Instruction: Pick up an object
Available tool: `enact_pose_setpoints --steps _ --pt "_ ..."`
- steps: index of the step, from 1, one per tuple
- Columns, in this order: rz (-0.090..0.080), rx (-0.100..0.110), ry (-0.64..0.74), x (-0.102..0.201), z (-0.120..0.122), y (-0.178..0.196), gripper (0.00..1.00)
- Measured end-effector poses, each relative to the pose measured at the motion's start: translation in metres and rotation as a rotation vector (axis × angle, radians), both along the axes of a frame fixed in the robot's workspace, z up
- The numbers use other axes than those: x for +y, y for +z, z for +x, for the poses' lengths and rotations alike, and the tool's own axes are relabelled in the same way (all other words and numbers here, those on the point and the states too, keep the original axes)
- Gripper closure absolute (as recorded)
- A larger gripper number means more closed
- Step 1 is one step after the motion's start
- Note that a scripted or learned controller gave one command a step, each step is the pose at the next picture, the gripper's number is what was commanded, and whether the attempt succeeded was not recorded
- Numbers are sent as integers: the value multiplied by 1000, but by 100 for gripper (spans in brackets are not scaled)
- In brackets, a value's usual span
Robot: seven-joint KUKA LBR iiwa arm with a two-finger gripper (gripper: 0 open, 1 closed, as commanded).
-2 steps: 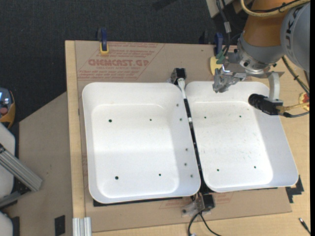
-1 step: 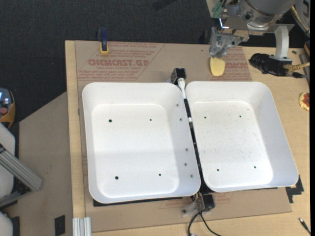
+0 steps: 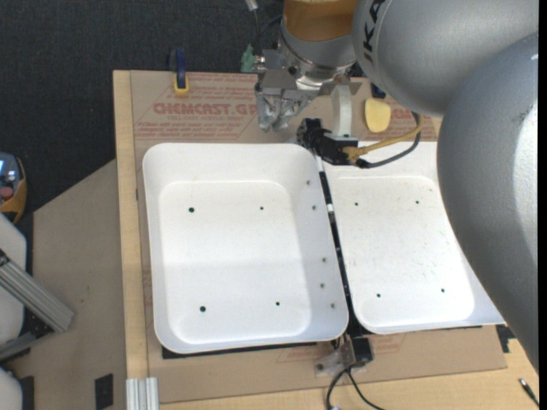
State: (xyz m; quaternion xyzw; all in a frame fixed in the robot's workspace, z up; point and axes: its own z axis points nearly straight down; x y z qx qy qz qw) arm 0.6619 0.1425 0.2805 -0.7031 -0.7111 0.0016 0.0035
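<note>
- Camera view: two shallow white bins sit side by side on a brown board printed with red lettering. A dark strip runs down the seam between them.
- Left bin: white floor with four small dark dots, one toward each corner. Four more dots run down its right wall.
- Right bin: white floor with four small dark dots in the same layout. Its near right part is hidden under my arm.
- Count: two bins; four floor dots per bin, eight in total. One blue-and-yellow clamp sits at the board's far edge, left of my claw.
- Pale yellow piece: one, rounded, past the right bin's far rim and outside both bins, close under my arm. It's the one loose thing I can see to pick. Can't tell if it rests on the board itself.
- My claw: points down over the board, just beyond the left bin's far rim, near that bin's far right corner. It is outside both bins.
- Claw opening: can't tell from this angle, the metal parts blur together. Can't tell whether it has hold of anything.
- Claw and pale yellow piece are apart; the piece is off to the claw's right in this view.
- Orange band shows above the wrist at the top edge.
</note>
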Motion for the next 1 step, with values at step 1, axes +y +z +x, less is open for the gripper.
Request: enact_pose_setpoints --steps 1 --pt "-3 -15 -16 -52 6 53 100"
